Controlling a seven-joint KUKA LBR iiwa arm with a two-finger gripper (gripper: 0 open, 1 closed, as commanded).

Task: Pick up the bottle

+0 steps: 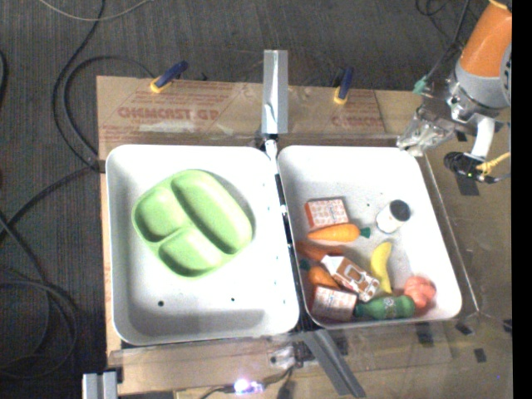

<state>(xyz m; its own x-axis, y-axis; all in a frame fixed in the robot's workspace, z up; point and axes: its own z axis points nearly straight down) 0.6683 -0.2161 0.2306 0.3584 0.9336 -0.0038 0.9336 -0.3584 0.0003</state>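
Starting far to the pincer's left, the green divided plate (193, 221) fills the left bin (120, 248) and plays no part. Nearer, in the right bin (432, 223), a carrot (332, 233) and a banana (380, 261) crowd what I take to be the bottle (393, 215), white with a dark cap. It lies below and slightly left of the pincer (414, 136), which hangs over the bin's far right corner. Whether the pincer is wide or narrow I cannot tell. A good approach would centre over the cap, descending clear of the carrot tip.
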